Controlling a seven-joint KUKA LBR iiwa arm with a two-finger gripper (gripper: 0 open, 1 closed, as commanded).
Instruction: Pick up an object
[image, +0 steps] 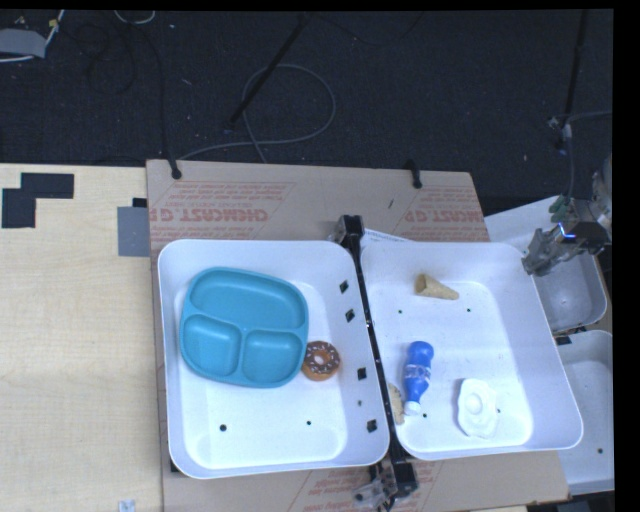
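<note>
In the right bin (520, 330) a tan wedge (436, 288) lies near the back. A blue bottle with a white cap (416, 374) lies towards the front, and a white fried-egg-like piece (478, 407) sits at the front right. A small tan item (396, 403) rests against the centre divider. The left bin (260, 440) holds a blue divided plate (243, 326), with a chocolate-frosted donut (321, 360) just right of it. My gripper (545, 252) hangs at the right bin's back-right rim, outside the bin and apart from every object. It is small and dark against the background.
A black divider (365, 340) runs between the two bins. Both bins rest on a cardboard sheet (300, 205). A metal container (572, 292) stands beside the right bin's right rim, under the gripper. Cables lie on the dark floor behind.
</note>
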